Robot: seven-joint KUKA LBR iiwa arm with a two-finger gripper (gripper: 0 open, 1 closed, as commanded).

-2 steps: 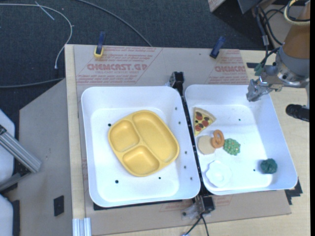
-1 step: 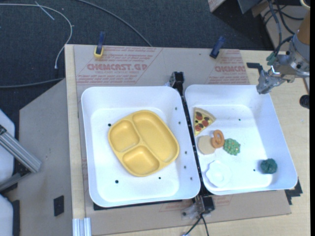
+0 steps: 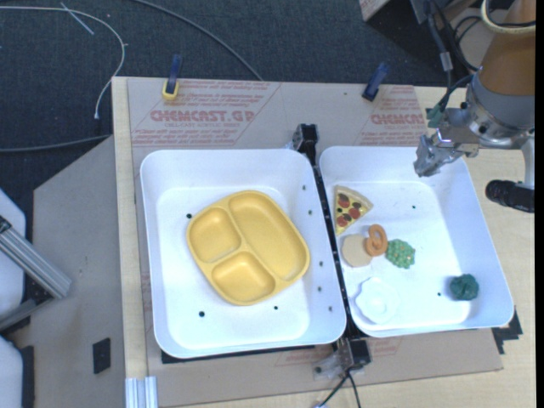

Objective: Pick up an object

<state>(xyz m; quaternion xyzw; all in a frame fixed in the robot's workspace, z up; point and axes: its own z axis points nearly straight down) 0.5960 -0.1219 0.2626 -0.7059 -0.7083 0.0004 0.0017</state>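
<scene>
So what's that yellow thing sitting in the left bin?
It's a yellow divided tray, looking like smooth plastic, with rounded corners and three compartments: two smaller ones and one larger. It lies flat, right side up, turned at a slant on the floor of the left white bin, roughly in the middle. All three compartments look bare. Nothing but the bin touches it; the tool hovers far off, over the right bin.
</scene>
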